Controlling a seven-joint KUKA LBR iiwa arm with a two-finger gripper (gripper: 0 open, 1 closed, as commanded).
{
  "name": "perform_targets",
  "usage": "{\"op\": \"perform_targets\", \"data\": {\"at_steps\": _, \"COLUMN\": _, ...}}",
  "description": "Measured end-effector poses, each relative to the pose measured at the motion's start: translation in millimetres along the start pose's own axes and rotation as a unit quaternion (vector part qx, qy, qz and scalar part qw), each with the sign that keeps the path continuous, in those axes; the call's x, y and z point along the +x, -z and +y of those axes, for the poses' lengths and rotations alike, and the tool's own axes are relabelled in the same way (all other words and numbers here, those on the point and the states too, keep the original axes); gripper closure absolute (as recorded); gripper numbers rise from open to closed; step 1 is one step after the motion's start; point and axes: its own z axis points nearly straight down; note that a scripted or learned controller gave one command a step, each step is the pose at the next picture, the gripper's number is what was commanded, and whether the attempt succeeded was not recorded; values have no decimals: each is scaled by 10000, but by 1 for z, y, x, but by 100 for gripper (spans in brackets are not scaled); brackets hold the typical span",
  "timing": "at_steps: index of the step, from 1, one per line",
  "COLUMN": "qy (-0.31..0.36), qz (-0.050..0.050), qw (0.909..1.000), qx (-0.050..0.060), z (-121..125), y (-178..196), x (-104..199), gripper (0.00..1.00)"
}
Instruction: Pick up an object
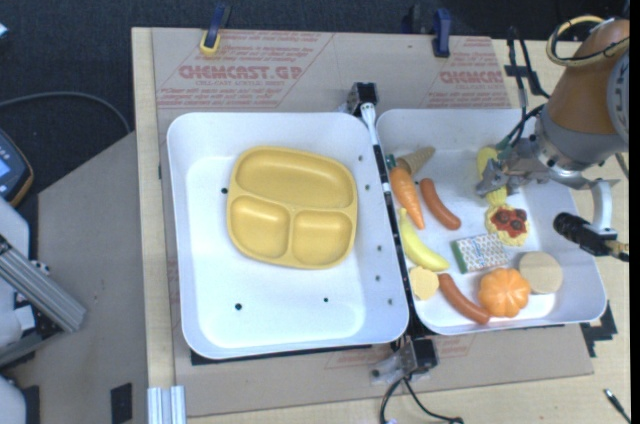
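Note:
The right white bin (580, 307) holds several toy foods. Among them are an orange carrot (405, 195), a red sausage (438, 203), a banana (421, 251), a small pizza (509, 223), a printed packet (480, 253), an orange pumpkin (503, 292) and a beige disc (540, 271). My gripper (497, 178) is low over the bin's far right part, just above the pizza. It stands beside a yellow item (487, 158) that it partly hides. I see nothing lifted in it.
The left white bin (195, 302) carries a yellow divided plate (292, 207). A second sausage (462, 299) and a pale yellow piece (425, 284) lie at the right bin's near edge. A tan piece (417, 158) lies at its far left. Clamps (211, 40) hold the board.

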Motion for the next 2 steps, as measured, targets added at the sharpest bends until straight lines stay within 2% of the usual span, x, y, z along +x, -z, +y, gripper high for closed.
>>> {"op": "perform_targets", "data": {"at_steps": 2, "qy": -2, "qz": -20, "qw": 10000, "qx": -48, "z": 5, "y": 128, "x": -8, "gripper": 100}}
